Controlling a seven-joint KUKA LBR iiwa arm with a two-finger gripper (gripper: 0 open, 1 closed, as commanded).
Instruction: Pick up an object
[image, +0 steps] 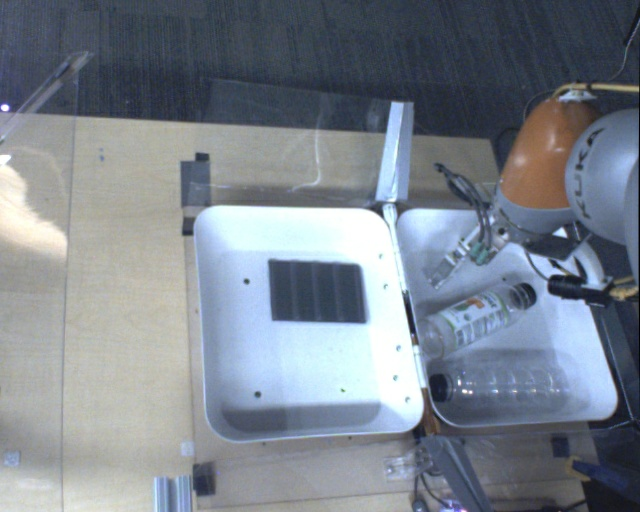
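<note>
The tool hovers low in the right bin, grip state unclear, just above 2 bottles (label unreadable) lying near the front wall; the left bin offers open floor.

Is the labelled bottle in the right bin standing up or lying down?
Lying down. The labelled bottle rests on its side on the right bin floor, slanting, with its dark cap toward the arm. A clear bottle lies nearby.

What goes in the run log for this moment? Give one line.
arm: over right bin | gripper: above bin floor, holding nothing | labelled bottle: lying, right bin | clear bottle: lying, right bin
</note>
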